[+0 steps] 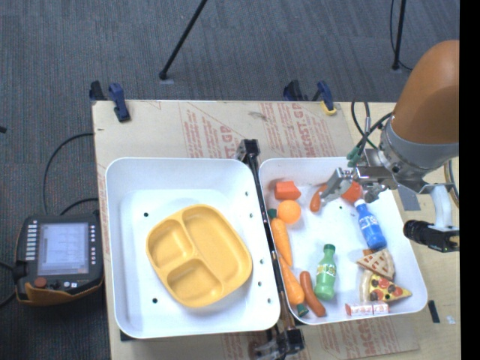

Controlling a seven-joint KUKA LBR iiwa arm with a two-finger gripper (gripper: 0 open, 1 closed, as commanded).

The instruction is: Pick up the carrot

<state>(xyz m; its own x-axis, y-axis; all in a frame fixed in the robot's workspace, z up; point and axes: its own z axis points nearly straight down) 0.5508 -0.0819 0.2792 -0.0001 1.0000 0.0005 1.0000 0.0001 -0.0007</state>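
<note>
**Item 1, carrot** [282, 247]. Long orange body lying flat in the right bin [414, 259], close along that bin's left wall. Its long axis runs from the upper end, just below the orange ball [289, 211], down toward the near edge, leaning slightly right. A second, shorter orange-red piece [311, 293] lies just beside its lower end; whether the 2 touch cannot be told.

**Item 2, gripper** [337, 187]. It hangs over the upper part of the same bin, near a red-orange item [318, 199] and above the blue bottle [370, 226]. The view does not resolve whether the claw is open or closed; nothing can be seen held in it.

**Relation.** The carrot lies to the left of the claw and nearer the camera, well apart from it. Judged from this, the coming move calls for travel across the bin toward its left wall, with the claw turned to close across the carrot's narrow width. The wall on 1 side and the orange ball at the top leave little room there.

**Item 3, surroundings.** The green bottle [325, 271] stands right of the carrot, apart from it. The left bin [124, 223] holds 1 yellow divided tray [198, 255]. Both bins rest on a bench [195, 126]; a teach pendant [58, 257] lies on grey carpet at the left.
</note>
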